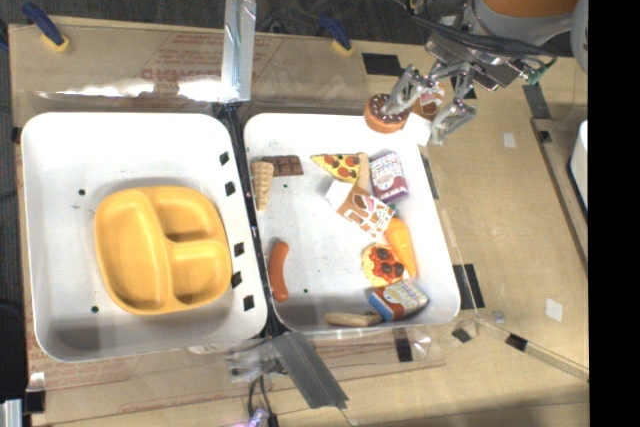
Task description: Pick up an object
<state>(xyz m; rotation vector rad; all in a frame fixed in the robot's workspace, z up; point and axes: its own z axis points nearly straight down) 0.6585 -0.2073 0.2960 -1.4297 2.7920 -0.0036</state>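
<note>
My gripper hangs over the far right corner of the right bin, just above its rim. A brown ring donut sits at that rim, right against the gripper's left side. Below it in the bin lie a pizza slice, a purple-and-white packet, a printed carton, an orange carrot, a second pizza piece and a small can. An ice-cream cone, a chocolate bar, a red sausage and a bread stick lie further left and along the front.
The left bin holds a yellow divided tray. A taped metal post stands behind the gap between the bins. Blue clamps grip the bench's far edge. Open bench lies to the right of the bins.
</note>
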